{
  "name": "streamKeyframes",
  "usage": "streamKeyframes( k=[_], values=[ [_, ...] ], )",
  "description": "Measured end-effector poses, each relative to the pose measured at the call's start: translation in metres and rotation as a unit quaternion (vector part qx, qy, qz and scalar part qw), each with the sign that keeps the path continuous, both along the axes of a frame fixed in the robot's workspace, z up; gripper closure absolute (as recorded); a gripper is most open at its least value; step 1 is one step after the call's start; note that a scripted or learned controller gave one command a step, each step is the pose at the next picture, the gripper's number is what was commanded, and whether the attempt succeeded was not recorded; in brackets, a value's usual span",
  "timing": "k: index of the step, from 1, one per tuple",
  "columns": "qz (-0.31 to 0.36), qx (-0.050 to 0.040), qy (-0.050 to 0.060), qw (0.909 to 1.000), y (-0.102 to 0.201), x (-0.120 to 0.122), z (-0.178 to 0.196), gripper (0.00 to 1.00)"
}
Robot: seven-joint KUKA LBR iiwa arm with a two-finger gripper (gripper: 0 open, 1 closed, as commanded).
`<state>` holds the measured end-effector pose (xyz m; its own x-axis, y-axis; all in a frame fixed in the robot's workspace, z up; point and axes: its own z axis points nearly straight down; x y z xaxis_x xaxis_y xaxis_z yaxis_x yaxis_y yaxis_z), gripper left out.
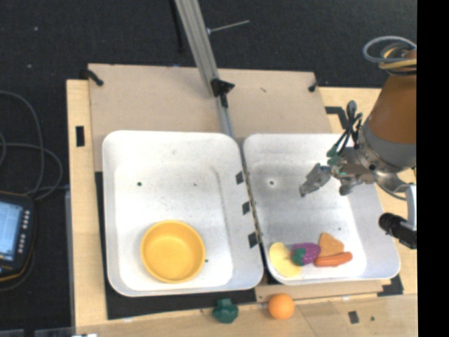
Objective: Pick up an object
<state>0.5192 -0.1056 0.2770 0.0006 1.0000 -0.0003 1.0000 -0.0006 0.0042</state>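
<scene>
In the right bin (280,160), several small toys lie along the front edge: a pale yellow piece (281,258), a purple and green piece (304,253), an orange wedge (330,243) and an orange-red carrot shape (334,260). My gripper (328,184) hangs over the middle of the right bin, behind the toys and apart from them. It is open, its two fingers spread wide with nothing between them. A yellow bowl (172,250) sits in the front of the left bin (140,160).
An orange ball (280,306) and a small green object (225,312) lie on the bench in front of the bins. A slanted metal rail (200,41) runs from the top down to the gap between the bins. A screen device (10,234) sits at far left.
</scene>
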Motion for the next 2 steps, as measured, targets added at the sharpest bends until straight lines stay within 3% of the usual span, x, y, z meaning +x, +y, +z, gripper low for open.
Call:
streamKeyframes(
  k=[1, 2],
  values=[
    [-0.001, 0.0000, 0.000, 1.0000, 0.000, 0.000, 0.000, 0.00],
    [0.000, -0.0001, 0.004, 1.0000, -0.001, -0.002, -0.063, 0.00]
  ],
)
